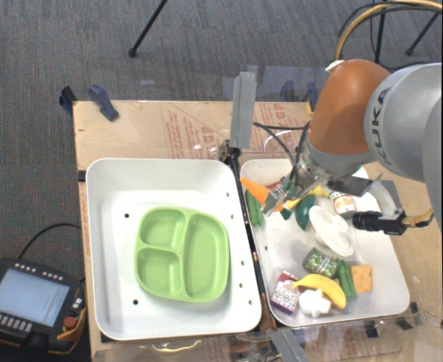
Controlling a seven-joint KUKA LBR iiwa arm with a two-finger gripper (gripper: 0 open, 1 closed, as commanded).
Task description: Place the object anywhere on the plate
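A light green plate (182, 254) with three compartments lies in the left white bin (105, 194). Nothing lies on it. My gripper (285, 195) is low over the back left part of the right bin (391, 277). It hangs among a cluster of toy foods: an orange carrot (256, 191) just to its left, a green vegetable (253, 209) below that, and a dark green piece (303, 214) to its right. The wrist hides what is directly under the gripper.
Further pieces lie in the right bin: a white dish (332, 231), a small jar (343, 204), a green can (321, 262), a banana (324, 287), a pink box (285, 293), a white lump (314, 302) and an orange cracker (362, 278). A grey post (242, 115) stands between the bins at the back.
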